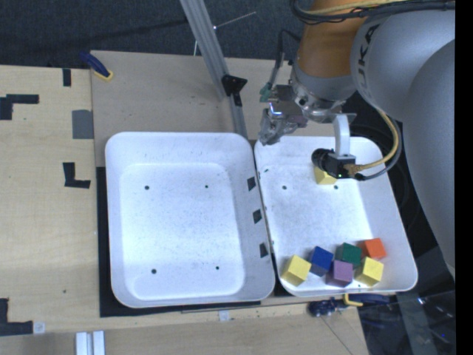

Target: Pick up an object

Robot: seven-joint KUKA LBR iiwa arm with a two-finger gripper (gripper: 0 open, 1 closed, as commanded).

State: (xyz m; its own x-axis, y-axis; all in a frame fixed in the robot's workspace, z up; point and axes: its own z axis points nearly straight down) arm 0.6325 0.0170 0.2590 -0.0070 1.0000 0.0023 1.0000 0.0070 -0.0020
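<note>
Hand: the gripper is hanging over the far left corner of the right bin; I cannot tell how it is set.
Holding: nothing is showing in the hand.
Nearest thing: a yellow block is sitting just to the right of the hand and a bit nearer to us, partly hiding under a black part.
Other things: a blue block, a purple block, a green block, an orange block and two more yellow ones are bunching up far below the hand, at the near edge.
Doing it well: I think the hand is needing to slide over a block, line up with its flat sides, then go straight down.
Edges: the hand is sitting very close to the rim between the bins, so it could bump it.
Open room: the middle of the right bin and the left bin are giving lots of space to move.
</note>
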